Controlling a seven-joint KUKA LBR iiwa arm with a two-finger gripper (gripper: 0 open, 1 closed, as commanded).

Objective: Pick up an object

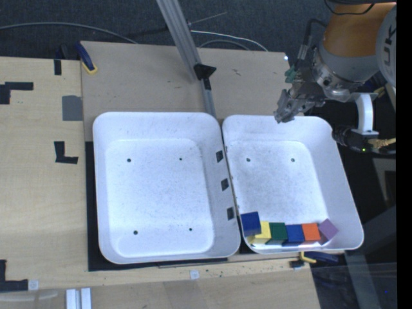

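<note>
The gripper (284,113) hangs over the far rim of the right bin (341,172), its dark tip pointing down toward the rim's upper left part; whether the jaws are open or closed cannot be told, as the tip is small and dark. Nothing can be seen between them. The grey arm with its orange band (357,28) rises from there to the upper right. The blocks lie well apart from the gripper, in a row along the right bin's near wall: a blue block (250,222) resting on a yellow block (261,235), then a green block (277,231), another blue block (295,234), an orange block (310,232) and a purple block (327,228). The left bin (103,172) sits just beside on the bench (141,76).
</note>
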